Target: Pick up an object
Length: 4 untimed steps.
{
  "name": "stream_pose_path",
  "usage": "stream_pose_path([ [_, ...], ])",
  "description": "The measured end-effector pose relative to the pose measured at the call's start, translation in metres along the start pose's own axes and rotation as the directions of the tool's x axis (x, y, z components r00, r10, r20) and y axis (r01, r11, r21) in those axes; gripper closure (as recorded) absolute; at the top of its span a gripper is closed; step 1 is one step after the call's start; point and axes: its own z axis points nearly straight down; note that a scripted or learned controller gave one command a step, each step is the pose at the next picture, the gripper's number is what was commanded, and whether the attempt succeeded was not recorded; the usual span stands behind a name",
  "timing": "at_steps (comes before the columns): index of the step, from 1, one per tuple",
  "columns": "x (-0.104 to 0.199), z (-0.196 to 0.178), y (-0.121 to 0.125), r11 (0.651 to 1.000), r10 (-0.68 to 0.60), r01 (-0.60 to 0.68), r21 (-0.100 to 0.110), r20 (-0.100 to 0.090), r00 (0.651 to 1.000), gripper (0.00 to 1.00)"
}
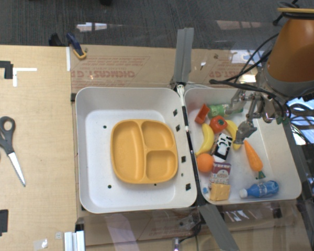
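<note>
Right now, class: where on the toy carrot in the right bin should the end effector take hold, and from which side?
Probably across the middle of the carrot, coming straight down. It lies flat on the right bin floor, slanting down toward the blue bottle, with bare floor along both long sides for the fingers. Its narrow ends look likelier to slip.

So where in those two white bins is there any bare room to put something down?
Left white bin: bare floor all around the yellow divided plate, widest on its left. Right white bin: crowded down its left side with toy food; a bare strip lies right of the orange carrot, above the blue bottle.
</note>
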Motion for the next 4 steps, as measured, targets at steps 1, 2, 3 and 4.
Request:
stream_pose_path([
  [1,0.009,0.129,-0.038,0.997,0.074,-0.074,0.000,0.002,0.997,0.00],
  [2,0.008,0.121,-0.041,0.997,0.074,-0.074,0.006,0.005,0.997,1.00],
  [3,0.007,-0.035,-0.091,1.000,0.005,-0.005,0.000,0.002,1.000,1.00],
  [4,0.007,-0.035,-0.090,1.000,0.005,-0.005,-0.001,0.002,1.000,0.00],
])
